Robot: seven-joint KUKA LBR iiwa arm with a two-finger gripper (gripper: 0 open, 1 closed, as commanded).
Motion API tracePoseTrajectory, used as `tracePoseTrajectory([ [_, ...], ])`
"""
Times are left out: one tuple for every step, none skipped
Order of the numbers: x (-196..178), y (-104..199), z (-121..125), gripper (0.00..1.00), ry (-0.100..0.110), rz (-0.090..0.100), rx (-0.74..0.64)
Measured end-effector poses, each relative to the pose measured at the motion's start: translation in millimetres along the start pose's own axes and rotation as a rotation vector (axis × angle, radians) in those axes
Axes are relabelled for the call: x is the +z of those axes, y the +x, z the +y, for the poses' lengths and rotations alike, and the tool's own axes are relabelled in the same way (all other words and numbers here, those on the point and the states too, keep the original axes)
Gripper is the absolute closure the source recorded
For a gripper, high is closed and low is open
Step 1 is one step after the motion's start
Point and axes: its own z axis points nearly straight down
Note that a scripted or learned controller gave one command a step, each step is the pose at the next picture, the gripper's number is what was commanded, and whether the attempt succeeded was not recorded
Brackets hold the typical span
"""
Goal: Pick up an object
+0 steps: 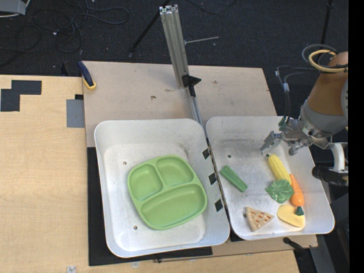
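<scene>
The arm enters from the right, and its gripper [280,141] hangs over the far part of the right bin [244,132], above bare floor and clamping nothing. The jaws look parted, one finger reaching left and the other lying nearer the wrist, though at this size the gap is hard to judge. Candidate objects all lie in the right bin: a yellow corn cob [278,166] just near-side of the gripper, a leafy green piece [279,190] touching its near end, an orange carrot [296,191] at the right, a yellow wedge [292,216] and a pizza slice [258,218] at the near end, and a green bar [234,178] lying apart toward the left wall. The left bin [114,135] holds a green divided plate [166,192]. The step in hand appears to be target selection and descent. The corn cob is closest but crowded by the leafy piece and the carrot; the green bar is isolated and so the cleaner pick. Align the fingers across the short axis of the chosen object, centre over its middle, descend until the fingertips straddle it, then close and lift straight up, avoiding contact with neighbours and the bin wall
</scene>
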Motion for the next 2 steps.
tracePoseTrajectory([
  [56.9, 9.1, -7.4, 0.00, 0.002, 0.002, 0.000],
  [65.5, 9.6, -6.1, 0.00, -0.004, 0.000, 0.001],
])
